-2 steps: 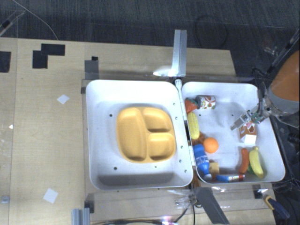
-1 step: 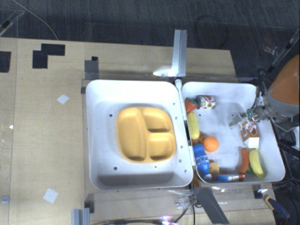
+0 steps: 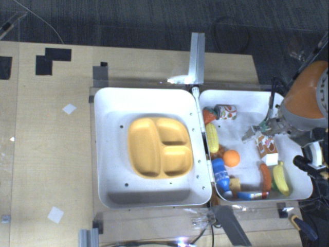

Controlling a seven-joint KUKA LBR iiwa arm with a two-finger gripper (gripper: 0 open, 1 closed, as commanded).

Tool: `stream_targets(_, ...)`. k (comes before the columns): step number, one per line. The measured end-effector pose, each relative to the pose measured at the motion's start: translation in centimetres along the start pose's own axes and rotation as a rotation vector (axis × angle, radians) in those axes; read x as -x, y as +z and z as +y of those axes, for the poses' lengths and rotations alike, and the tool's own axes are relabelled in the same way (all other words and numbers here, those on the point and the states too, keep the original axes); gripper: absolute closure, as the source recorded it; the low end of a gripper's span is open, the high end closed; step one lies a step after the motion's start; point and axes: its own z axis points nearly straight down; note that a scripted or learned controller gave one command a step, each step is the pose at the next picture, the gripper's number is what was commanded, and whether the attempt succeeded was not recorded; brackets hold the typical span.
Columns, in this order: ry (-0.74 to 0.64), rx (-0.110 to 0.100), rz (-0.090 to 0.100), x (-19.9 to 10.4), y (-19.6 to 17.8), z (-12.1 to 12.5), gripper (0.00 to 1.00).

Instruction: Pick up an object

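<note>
The right bin (image 3: 241, 99) holds a jumble of small things. Among them are a red, white and green can (image 3: 225, 112), a yellow corn cob (image 3: 212, 138), an orange ball (image 3: 232, 158) and a blue bottle (image 3: 220, 172). There are also a red sausage (image 3: 265, 176), a banana (image 3: 280, 178) and a brown-and-white packet (image 3: 266, 146). My gripper (image 3: 258, 131) hangs low over the bin's right half, just above the packet's upper left edge. Nothing shows in its grasp.
The left bin (image 3: 110, 138) carries a yellow tray (image 3: 158, 147) with three compartments. A red-and-blue marker (image 3: 252, 194) lies along the right bin's front wall. A metal post (image 3: 197, 55) rises behind the seam between the bins. The grey and orange arm (image 3: 308, 99) crosses the right bin's far right rim.
</note>
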Motion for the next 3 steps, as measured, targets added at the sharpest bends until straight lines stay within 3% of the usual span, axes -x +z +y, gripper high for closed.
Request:
stream_targets(1, 0.086, 0.008, 0.000, -1.1, -0.2, -1.8, 0.00)
stream_targets(2, 0.328, 0.013, -0.001, -3.2, -0.4, -4.9, 0.00)
stream_targets(3, 0.270, 0.010, -0.009, -3.8, -0.4, -5.0, 0.00)
